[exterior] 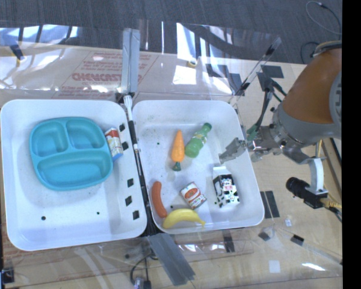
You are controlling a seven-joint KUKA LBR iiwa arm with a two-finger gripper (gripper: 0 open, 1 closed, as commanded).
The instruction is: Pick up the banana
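Two white bins side by side. Left bin (24,221): blue divided tray (69,152), small can (114,143) just beside its right edge. Right bin (156,116): banana (182,218) lying at the near wall; sausage (159,198) to its left; small tin (192,195) just above it; cow-print carton (226,191); carrot (178,149) and green bottle (198,141) near the centre. Gripper (231,150) over the bin's right edge, above the carton, well apart from the banana; whether its jaws are apart or together, cannot tell
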